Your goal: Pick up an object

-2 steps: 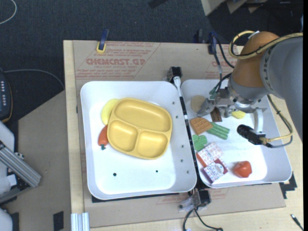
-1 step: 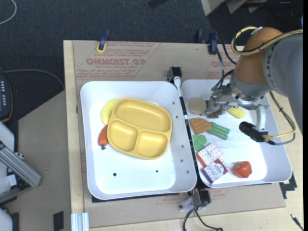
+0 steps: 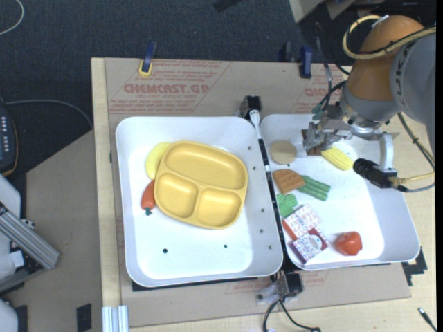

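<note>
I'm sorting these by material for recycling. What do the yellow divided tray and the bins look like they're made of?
The yellow divided tray looks like moulded plastic: one even colour, rounded compartment edges, a soft sheen. The left bin and the right bin also look like plastic, smooth glossy white with rounded rims, though coated metal can't be ruled out.

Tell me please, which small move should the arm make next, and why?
Probably a short descent onto the yellow corn. The gripper hangs in the right bin just beside the corn and the tan round piece, and nothing is seen held yet, so lowering over the nearest item seems sensible.
</note>
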